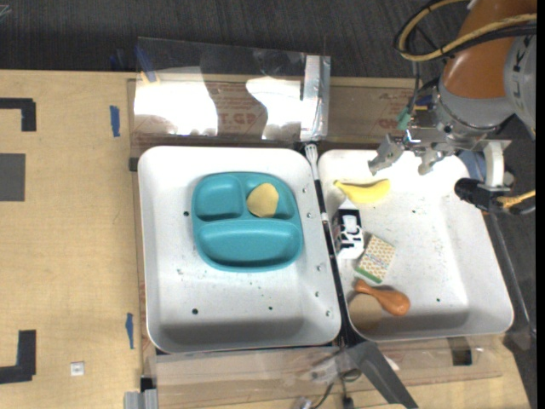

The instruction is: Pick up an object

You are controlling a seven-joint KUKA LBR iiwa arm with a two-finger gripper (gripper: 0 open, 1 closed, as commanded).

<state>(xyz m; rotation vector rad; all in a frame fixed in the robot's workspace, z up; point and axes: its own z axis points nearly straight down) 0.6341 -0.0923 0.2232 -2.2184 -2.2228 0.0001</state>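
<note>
1. Camera view from above, slanted: arm point(490, 54) cut off at the top right corner, grey shell and orange band only partly in frame.
2. Hand point(407, 154) over the far edge of the right bin point(477, 254), two pale fingers spread apart, nothing between them.
3. Yellow banana point(364, 191), curved and smooth, lying in the right bin's far left corner, just below and left of the hand, apart from it.
4. Small black-and-white item point(348, 231) against the right bin's left wall; markings on it too blurred to read.
5. Flat packet point(375, 259) with a speckled tan and green pattern beside it; print not legible.
6. Orange-brown drumstick-shaped toy point(384, 297) near the front left of the right bin, glossy, narrow end pointing left.
7. Left bin point(170, 296) carrying a teal divided plate point(247, 221), matte plastic with rounded compartments.
8. Rounded yellow lump point(263, 199) in the plate's far right compartment; kind of object hard to tell.
9. Clear plastic sheet point(230, 96) behind the left bin, glare hiding what lies beneath.
10. Tan cardboard-like surface point(68, 228) with black corner marks and blue tape bits.
</note>
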